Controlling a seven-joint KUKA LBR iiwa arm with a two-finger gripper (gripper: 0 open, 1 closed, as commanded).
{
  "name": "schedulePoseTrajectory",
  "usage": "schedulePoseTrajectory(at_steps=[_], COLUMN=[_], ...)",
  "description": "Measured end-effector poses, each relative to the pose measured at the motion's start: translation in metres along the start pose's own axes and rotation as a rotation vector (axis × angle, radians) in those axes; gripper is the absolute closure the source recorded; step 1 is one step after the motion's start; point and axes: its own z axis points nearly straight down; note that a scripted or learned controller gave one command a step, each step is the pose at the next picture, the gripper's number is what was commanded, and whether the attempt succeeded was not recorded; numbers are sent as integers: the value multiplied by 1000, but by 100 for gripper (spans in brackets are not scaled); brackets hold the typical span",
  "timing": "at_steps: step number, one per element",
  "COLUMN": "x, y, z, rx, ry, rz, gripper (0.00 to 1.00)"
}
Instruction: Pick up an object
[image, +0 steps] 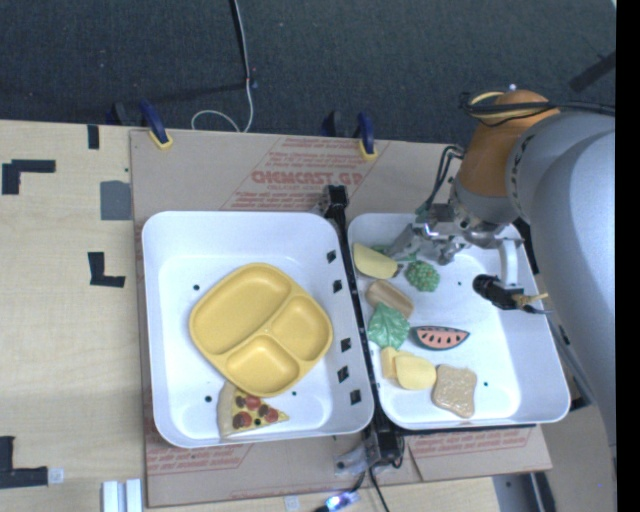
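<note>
Nothing is seen lifted yet: the gripper (432, 238) is poised near the right bin's (535, 385) far edge above the green broccoli piece (423, 275), its grip state indiscernible.

Yellow divided plate (262, 328) beside pizza slice (247, 409) in left bin (165, 260)
</note>
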Motion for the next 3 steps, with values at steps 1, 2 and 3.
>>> schedulePoseTrajectory(at_steps=[1,2,3], x=[13,15,90], y=[-42,-45,-73], z=[4,-4,-94], rx=[1,5,11], ry=[-1,1,4], rz=[1,0,1], gripper=[0,100,100])
